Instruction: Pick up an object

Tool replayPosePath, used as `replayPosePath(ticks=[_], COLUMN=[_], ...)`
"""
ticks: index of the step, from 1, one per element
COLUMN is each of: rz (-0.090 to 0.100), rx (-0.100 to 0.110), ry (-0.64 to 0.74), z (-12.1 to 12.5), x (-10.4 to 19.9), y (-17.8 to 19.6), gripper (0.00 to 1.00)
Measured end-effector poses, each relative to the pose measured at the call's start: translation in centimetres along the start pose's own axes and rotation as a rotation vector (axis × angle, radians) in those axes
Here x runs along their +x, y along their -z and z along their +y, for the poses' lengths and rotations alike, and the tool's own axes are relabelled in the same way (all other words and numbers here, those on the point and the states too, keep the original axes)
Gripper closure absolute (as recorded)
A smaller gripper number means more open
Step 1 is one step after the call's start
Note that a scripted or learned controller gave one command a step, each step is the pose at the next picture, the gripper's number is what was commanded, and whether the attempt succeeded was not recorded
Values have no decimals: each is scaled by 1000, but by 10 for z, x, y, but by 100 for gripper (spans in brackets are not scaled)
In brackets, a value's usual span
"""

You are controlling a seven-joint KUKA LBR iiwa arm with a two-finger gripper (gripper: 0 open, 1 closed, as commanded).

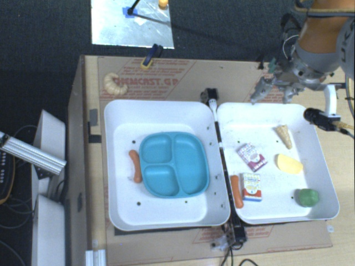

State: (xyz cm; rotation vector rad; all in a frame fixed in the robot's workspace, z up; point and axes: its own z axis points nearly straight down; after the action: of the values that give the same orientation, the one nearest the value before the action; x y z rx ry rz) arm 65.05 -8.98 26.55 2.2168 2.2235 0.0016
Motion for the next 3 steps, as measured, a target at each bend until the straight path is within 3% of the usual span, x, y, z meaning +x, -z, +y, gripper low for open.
replayPosePath(ticks=[1, 2, 3], rz=[1, 0, 1], rx=[4, 1, -1], ry=[-2, -2, -1], z=[-82, -107, -106], x=[-5, -19, -19], y=[-98, -181, -170], gripper=[0, 0, 100])
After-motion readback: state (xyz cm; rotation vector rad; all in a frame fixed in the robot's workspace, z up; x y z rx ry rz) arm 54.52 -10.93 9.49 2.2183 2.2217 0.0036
